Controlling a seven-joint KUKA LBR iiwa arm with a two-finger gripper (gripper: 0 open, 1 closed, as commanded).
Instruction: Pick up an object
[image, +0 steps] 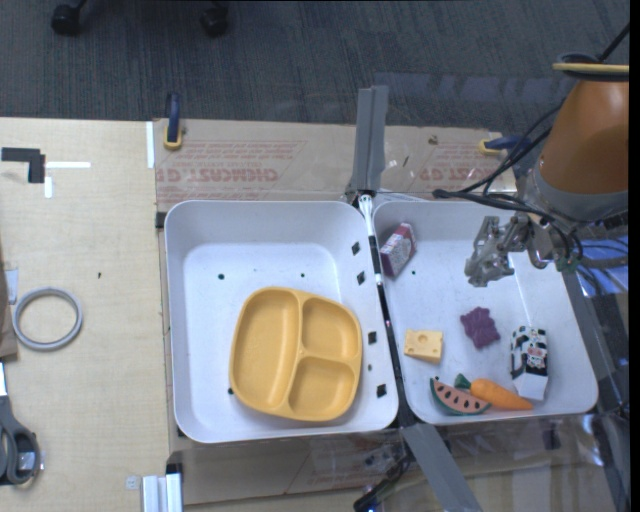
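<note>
My gripper (487, 268) hangs over the upper middle of the right bin (440, 215), on the grey arm with its orange band (592, 135). Nothing shows in its grasp. Just below it lies a purple bunch of grapes (480, 327). A maroon carton (397, 248) leans at the bin's left wall. A yellow cheese wedge (423, 345) sits lower left. A watermelon slice (458, 397) and an orange carrot (502, 395) lie along the front edge. A black-and-white cow-pattern carton (530, 362) stands at the right.
The left bin (200, 300) holds a yellow divided plate (296, 353). A grey divider bar (370, 140) runs between the bins. On the wooden bench at the left lie a tape roll (45, 318) and scissors (15, 455).
</note>
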